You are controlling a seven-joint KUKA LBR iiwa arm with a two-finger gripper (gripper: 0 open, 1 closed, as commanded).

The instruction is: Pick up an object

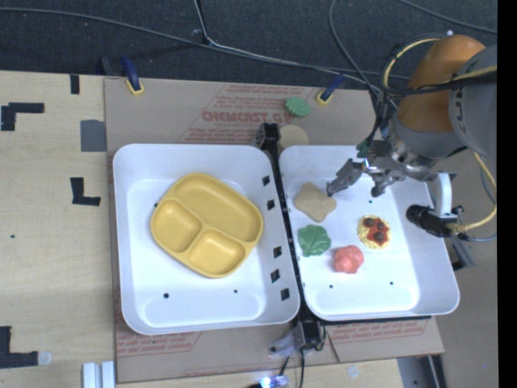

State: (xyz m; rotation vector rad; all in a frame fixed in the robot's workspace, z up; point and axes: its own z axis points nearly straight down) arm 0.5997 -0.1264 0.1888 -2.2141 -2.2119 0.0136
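Observation:
In the right bin (404,293) lie a tan bread-like piece (314,203), a green leafy piece (313,240), a pink-red piece (348,259) and a small yellow piece with red topping (375,232). My gripper (357,183) hangs over the upper part of that bin, open, with its two dark fingers spread wide. Its left finger (342,179) points at the tan piece's right edge and stands just apart from it. Nothing sits between the fingers.
The left bin (133,241) holds a yellow divided tray (207,224). A small green object (297,106) lies on the cardboard behind the bins. Cables run across the dark floor at the back, and the arm's body fills the right edge.

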